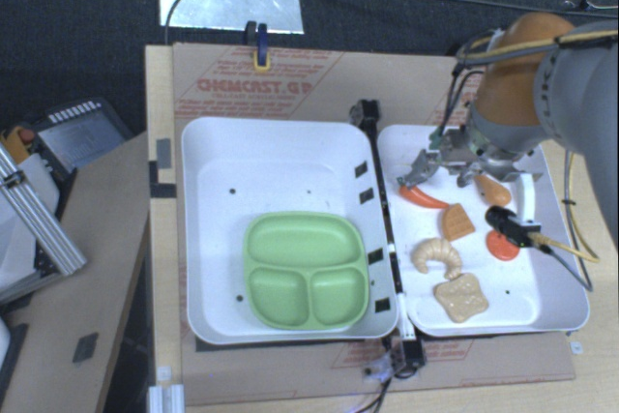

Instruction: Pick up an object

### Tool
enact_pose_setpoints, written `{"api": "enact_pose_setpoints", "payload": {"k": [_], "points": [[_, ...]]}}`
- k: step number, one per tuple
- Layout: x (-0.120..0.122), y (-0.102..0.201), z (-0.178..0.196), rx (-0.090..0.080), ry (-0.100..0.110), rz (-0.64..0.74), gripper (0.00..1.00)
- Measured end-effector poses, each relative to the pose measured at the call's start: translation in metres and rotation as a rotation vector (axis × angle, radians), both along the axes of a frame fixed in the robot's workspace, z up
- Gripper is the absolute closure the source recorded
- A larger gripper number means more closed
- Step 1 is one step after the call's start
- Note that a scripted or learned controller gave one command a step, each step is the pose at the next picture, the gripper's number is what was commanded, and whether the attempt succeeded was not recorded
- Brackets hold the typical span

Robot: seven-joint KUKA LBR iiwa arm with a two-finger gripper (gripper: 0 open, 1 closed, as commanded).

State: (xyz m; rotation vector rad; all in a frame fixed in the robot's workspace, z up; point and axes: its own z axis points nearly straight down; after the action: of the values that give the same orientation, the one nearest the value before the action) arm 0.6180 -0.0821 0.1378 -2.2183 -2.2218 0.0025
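— Where are you right now?

— My gripper (423, 171) is low over the right bin (561, 305), at its far left part, just above the far end of the red chili pepper (424, 197). Nothing is between my fingers; whether they are spread or closed, I cannot tell from this angle.

— So which step is this?

— The approach, I'd judge. Nothing is lifted yet. The pepper lies on the bin floor, slanting from near my fingertips toward the right.

— What else is around it?

— A croissant (437, 254) and a slice of toast (460, 296) sit nearer, an orange wedge (457, 222) is just right of the pepper, and a tomato slice (502, 247) lies further right. The green divided plate (306, 269) rests in the left bin (208, 208), well apart.

— What does the next move call for?

— Centring over the pepper, straddling its narrow body, going down to the floor, then closing before I rise. It is slim and could slip out sideways.
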Motion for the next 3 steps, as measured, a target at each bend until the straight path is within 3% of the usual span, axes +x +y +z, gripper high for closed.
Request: {"api": "enact_pose_setpoints", "payload": {"k": [1, 2, 3], "points": [[0.002, -0.001, 0.014, -0.001, -0.006, 0.000, 1.00], [0.009, -0.008, 0.073, -0.002, -0.011, 0.001, 1.00], [0.010, -0.009, 0.083, -0.001, -0.006, 0.001, 1.00]]}}
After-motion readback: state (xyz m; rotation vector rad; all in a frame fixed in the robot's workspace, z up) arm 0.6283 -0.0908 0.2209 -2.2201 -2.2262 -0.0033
